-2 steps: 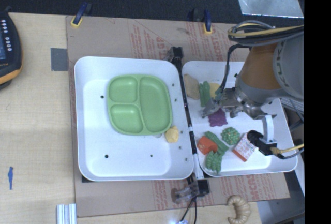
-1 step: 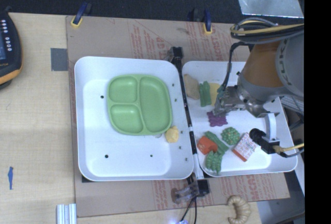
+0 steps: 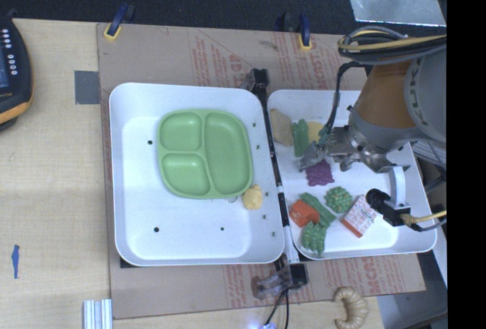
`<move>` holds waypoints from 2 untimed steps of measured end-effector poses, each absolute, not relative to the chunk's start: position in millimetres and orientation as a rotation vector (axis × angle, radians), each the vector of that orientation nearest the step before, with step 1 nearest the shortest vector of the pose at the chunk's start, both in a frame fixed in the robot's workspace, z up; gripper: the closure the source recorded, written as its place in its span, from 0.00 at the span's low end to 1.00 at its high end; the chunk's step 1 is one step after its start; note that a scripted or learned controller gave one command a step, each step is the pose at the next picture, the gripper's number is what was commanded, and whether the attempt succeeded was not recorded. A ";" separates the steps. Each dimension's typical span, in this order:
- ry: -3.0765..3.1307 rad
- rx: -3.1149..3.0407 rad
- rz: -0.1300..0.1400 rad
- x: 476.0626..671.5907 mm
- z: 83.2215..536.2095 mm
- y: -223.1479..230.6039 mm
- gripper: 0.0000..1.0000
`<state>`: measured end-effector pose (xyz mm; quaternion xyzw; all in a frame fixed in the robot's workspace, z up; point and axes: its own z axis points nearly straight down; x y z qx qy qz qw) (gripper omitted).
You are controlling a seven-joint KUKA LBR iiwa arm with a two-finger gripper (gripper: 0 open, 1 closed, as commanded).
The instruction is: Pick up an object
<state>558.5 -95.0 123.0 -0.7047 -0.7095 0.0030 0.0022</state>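
Purple toy (image 3: 320,173) lies just below my gripper (image 3: 319,155); I'm reaching, can't tell its state, next lower and clamp.

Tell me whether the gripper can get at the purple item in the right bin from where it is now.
Probably yes: the gripper hangs right above the purple item, which lies uncovered in the right bin, though a green piece sits close by.

You see the gripper (image 3: 317,155) low in the right bin (image 3: 410,244), purple toy (image 3: 320,174) just below it, green divided plate (image 3: 205,153) well to its left.
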 end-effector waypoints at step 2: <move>-2.224 -2.216 0.002 562.0 104.0 -94.4 1.00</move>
